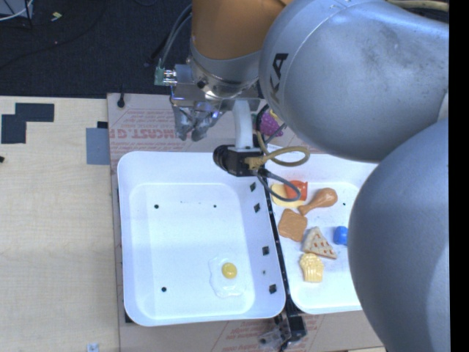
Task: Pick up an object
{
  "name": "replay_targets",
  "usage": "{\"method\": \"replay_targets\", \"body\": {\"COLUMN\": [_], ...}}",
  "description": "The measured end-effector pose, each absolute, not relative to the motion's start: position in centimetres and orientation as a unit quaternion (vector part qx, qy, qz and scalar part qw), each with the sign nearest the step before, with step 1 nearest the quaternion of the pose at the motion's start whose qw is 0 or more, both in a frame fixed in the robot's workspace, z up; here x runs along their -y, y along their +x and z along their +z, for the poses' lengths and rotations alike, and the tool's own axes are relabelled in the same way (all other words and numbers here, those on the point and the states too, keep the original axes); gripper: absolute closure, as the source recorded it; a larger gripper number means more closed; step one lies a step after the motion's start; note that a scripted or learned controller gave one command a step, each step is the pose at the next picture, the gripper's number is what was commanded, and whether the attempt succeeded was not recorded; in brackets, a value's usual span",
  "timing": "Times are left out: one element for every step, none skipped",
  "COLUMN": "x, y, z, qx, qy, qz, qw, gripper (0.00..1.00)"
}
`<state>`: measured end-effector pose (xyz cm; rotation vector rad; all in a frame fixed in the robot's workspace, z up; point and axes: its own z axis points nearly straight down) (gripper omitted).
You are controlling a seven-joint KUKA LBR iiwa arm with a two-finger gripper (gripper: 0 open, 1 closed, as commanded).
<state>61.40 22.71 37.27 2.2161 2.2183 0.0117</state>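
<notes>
- Toy foods, your pick-up candidates, lie mostly in the right bin [344, 303]: you can count one drumstick [319, 199], one toast slice [292, 226], one wedge [319, 243], one blue piece [341, 235], one yellow piece [312, 268] and a red-and-cream piece [287, 191].
- One fried egg [228, 276] sits alone near the front of the left bin [139, 218].
- Your worktop [51, 218] is pale wood with dark squares; cables cross the dark floor [80, 35] beyond.
- The hand [194, 127] hangs past the left bin's far rim, fingers slightly apart, grasping nothing.
- The grey arm [359, 72] blocks much of the right bin.
</notes>
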Motion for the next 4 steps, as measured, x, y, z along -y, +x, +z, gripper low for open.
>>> {"method": "replay_targets", "body": {"x": [-21.0, -19.3, -18.5, -18.4], "y": [64.5, 64.4, 64.4, 59.6], "z": [41.4, 45.5, 54.4, 35.9], "qx": [-0.706, -0.707, -0.708, -0.706], "qy": [0.708, 0.708, 0.706, 0.708], "qz": [0.0009, 0.0005, 0.0028, -0.0096], "qw": [0.001, 0.001, 0.002, -0.006], "gripper": [1.0, 1.0, 1.0, 1.0]}}
